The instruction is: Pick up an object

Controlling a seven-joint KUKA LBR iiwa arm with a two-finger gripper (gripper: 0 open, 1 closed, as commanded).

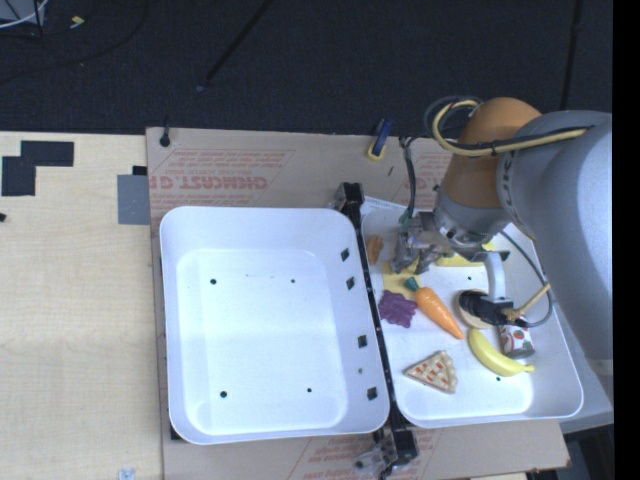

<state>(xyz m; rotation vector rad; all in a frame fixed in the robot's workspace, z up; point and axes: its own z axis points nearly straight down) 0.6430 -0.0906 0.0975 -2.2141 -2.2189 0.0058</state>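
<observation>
Nearest the lens: grey arm [585, 238], mine, reaching in from the right above the right bin [560, 393].

Left bin [185, 268]: white, shallow, set just beside the right bin.

Banana [500, 356]: yellow, curved, toward the right bin's front right.

Carrot [438, 311]: my chosen candidate. Orange, tapered, lying slantwise mid-bin between the purple cluster and the banana. I judge it a light, stiff, smooth toy. It is best taken across its thicker half, crosswise to its length, since a grip near the tip would likely slide off.

Pizza slice [433, 372]: flat wedge at the bin's front, and it looks awkward to get under.

Purple cluster [397, 309]: lumpy, just beside the carrot on its left.

Pincer [413, 256]: lowered at the bin's back left, near the carrot's back end, with nothing seen held. Whether it is open or closed I cannot tell.
</observation>
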